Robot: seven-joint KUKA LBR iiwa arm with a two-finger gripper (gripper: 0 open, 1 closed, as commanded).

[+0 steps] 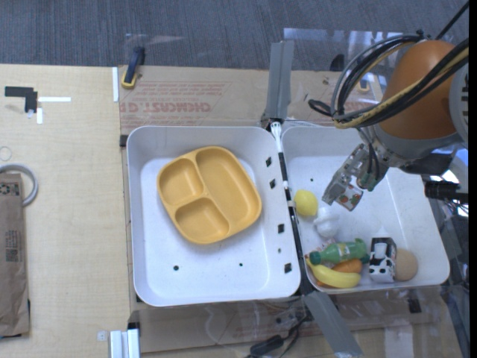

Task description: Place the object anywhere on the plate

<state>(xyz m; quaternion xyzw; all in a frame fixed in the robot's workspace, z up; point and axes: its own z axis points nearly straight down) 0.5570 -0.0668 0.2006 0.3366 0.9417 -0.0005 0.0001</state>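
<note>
Toys heaped at the right bin's near edge, gripper above them

Banana (335,277), green bottle (337,253), cow (381,259) and egg (406,265) crowd that near edge, likely slid into a pile; a lemon (305,203) lies apart near the divider. Over the right bin (417,200) hangs the gripper (344,195); whether it pinches anything I cannot tell. Across in the left bin (149,259), the yellow plate (209,194) sits bare, so no object seems delivered yet.

2 bins (141,222), 1 plate (209,194), 1 lemon (305,203), 1 banana (335,277).
</note>
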